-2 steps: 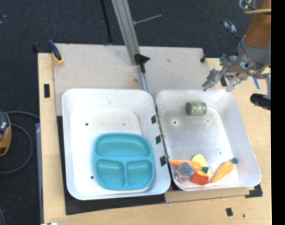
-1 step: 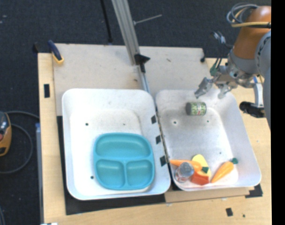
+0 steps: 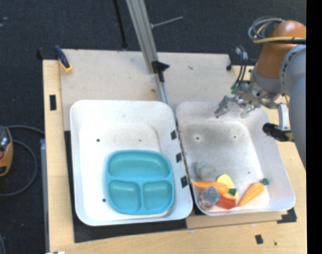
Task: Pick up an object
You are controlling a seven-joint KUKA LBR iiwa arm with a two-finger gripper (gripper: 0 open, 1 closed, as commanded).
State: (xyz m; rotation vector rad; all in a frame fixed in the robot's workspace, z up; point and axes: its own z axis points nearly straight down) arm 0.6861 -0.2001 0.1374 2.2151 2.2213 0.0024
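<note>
The arm [image 3: 280, 57] is seen at the right, grey with its orange band high up, and the end effector [image 3: 236, 103] is held over the far rim of the right bin [image 3: 267, 142]. Nothing is seen between its parts; whether it is open or closed cannot be told from this slanted view.

Down in the near corner of the right bin, a small heap of toys is gathered. A toy carrot [image 3: 252, 192] is laid at a tilt, its long axis running from near-left to far-right, with the green stalk end pointed up toward the far right and the orange tip pointed toward the heap. A second orange piece [image 3: 207, 184] is laid almost level across the heap, its long axis running left to right. A yellow piece [image 3: 226, 183] is set between them, a red piece [image 3: 228, 202] is just below it, and a greyish round thing [image 3: 209, 195] is pressed against the heap's left. All of this is well apart from the end effector.

In the left bin [image 3: 92, 120], a blue divided plate [image 3: 140, 181] is seated toward the near side. Both bins are carried by the pale counter [image 3: 108, 73].
</note>
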